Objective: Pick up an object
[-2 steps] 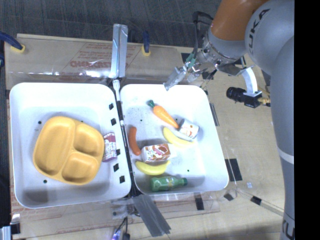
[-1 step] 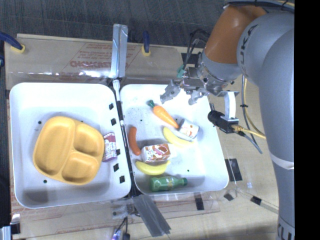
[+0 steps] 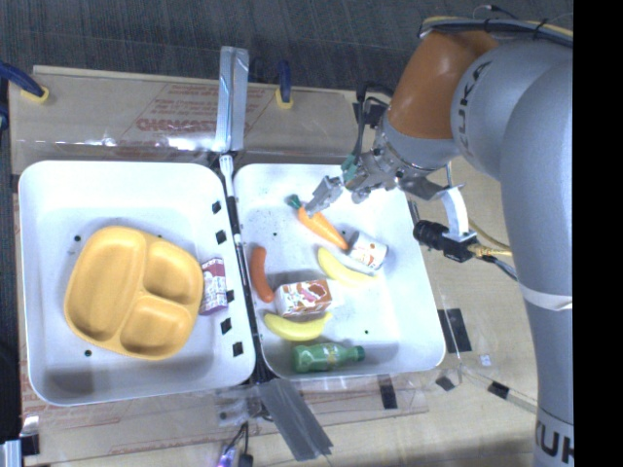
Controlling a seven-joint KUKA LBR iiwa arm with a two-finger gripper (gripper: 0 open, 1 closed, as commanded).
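Orange carrot [image 3: 322, 226] just below fingers [image 3: 325, 192]

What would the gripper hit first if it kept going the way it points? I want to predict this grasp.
Probably the carrot: the gripper hangs just above its leafy end, though height is unclear.

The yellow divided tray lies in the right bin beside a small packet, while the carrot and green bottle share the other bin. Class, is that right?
Not quite. The camera view shows the yellow divided tray in the left bin, beside the small packet. The carrot and green bottle share the right bin.
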